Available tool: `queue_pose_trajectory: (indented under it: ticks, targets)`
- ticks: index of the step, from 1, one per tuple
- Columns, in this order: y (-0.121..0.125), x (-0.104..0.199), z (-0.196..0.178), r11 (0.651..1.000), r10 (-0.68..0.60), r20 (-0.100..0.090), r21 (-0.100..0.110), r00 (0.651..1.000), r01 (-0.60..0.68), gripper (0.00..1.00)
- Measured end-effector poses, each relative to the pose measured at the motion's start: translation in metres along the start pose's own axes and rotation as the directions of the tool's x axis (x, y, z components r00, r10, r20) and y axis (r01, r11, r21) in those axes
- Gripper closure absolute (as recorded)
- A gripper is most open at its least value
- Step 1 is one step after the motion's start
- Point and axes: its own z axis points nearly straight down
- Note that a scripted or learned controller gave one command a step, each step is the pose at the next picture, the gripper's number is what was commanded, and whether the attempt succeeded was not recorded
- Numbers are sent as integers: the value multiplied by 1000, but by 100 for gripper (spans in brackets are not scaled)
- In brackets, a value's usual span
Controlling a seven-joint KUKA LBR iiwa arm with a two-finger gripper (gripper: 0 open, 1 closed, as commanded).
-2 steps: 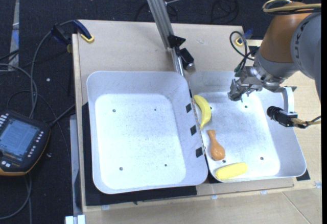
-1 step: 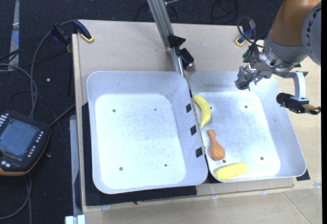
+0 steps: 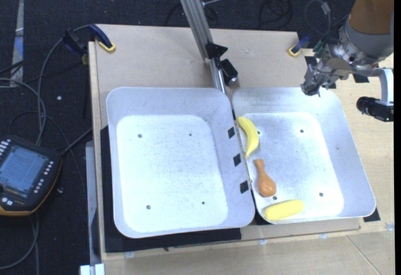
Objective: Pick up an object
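The right bin (image 3: 332,161) holds three objects near its left wall. A yellow banana (image 3: 249,134) lies at the upper left. Below it rests an orange drumstick-shaped toy (image 3: 264,179). A yellow lemon-like piece (image 3: 284,208) sits at the front edge. My gripper (image 3: 311,88) hangs over the bin's far right corner, well away from all three objects, with nothing visible between its fingers.
The left bin (image 3: 169,164) lies beside the right one. A slanted metal pole (image 3: 195,10) with a black clamp (image 3: 223,68) stands behind the bins' seam. Yellow-tipped clamps (image 3: 103,42) sit at the bench's back corners. A pendant (image 3: 22,173) rests at the left.
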Motion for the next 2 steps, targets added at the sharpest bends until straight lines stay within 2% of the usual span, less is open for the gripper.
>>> queue_pose_trajectory:
  ticks: [2]
  targets:
    - [-5,96,0,1000,-4,-2,5,1000,4,100]
